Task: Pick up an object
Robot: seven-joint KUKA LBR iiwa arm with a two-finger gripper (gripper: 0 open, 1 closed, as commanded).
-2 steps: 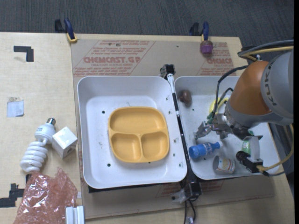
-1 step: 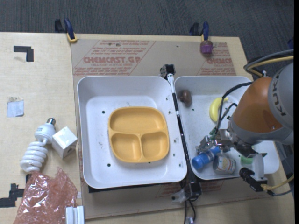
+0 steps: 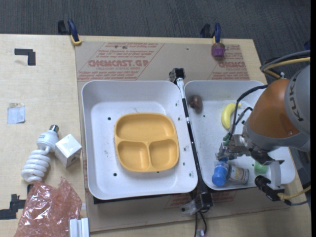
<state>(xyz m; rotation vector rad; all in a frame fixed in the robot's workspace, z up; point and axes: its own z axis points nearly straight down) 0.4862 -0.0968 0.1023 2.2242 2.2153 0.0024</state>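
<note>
On the tabletop (image 3: pixel 44 88) at far left lie a spiral light bulb (image 3: pixel 38 157), a small white cube (image 3: pixel 68 149) and a crinkled pink plastic bag (image 3: pixel 49 209), all outside the bins. The left bin (image 3: pixel 98 181) holds a yellow divided plate (image 3: pixel 146 142) lying flat near its middle.

The right bin (image 3: pixel 207 127) holds the likely targets: a small brown object (image 3: pixel 196 102) near its upper left corner, a yellow object (image 3: pixel 228 115) partly hidden by the arm (image 3: pixel 274 115), and a small bottle with a blue cap (image 3: pixel 228 175) lying on its side near the front wall. The bottle has a pale labelled body, and a green item (image 3: pixel 260 168) lies just beside its far end.

The gripper (image 3: pixel 228 151) hangs low over the right bin, just above the bottle's capped end; whether it is released or clenched cannot be told, since the wrist hides it.

Risks, as a judgement: a bottle lying on its side is round and may roll or squirt sideways if pinched off-centre. The cap end is narrower than the body, so a grip there could slip. The bottle's nearness to the front wall and the green item may block one side of the gripper or produce a double contact.
</note>
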